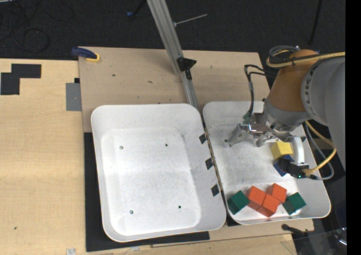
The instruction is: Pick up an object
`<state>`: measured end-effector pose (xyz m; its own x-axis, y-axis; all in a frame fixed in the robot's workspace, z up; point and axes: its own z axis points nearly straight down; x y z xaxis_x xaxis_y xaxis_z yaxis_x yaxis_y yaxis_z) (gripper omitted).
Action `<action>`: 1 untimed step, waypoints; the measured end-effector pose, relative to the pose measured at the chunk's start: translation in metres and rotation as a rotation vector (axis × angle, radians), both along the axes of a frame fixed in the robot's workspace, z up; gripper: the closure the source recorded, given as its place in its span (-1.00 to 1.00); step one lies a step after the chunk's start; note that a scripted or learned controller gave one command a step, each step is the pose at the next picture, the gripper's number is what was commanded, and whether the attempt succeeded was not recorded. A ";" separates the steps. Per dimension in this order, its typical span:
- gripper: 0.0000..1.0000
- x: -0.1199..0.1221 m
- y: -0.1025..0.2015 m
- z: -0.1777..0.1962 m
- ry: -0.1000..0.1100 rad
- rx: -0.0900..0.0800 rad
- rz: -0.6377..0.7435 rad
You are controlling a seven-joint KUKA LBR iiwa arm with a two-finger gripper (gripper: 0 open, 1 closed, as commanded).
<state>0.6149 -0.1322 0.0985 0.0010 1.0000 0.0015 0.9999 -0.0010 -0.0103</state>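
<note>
Yellow block (pixel 281 148) lies in the right bin (pixel 225 114) just off the gripper (pixel 249 133) toward the near right corner; whether the gripper is spread I cannot tell.

Arm (pixel 299 93) over right bin (pixel 237 114), blocks (pixel 265 199) (orange, green) clustered below

White bins (pixel 149 114); orange (pixel 265 198), green (pixel 238 201), yellow (pixel 281 148) blocks.

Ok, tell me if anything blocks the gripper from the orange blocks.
Nothing visible does. The gripper sits above the right bin, and bare bin floor lies between it and the orange blocks near the front edge.
</note>
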 end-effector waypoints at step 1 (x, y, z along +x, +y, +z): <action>-1.00 0.000 0.000 -0.008 -0.007 -0.001 -0.001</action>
<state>0.6148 -0.1320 0.0909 0.0025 1.0000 0.0005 1.0000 -0.0024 -0.0034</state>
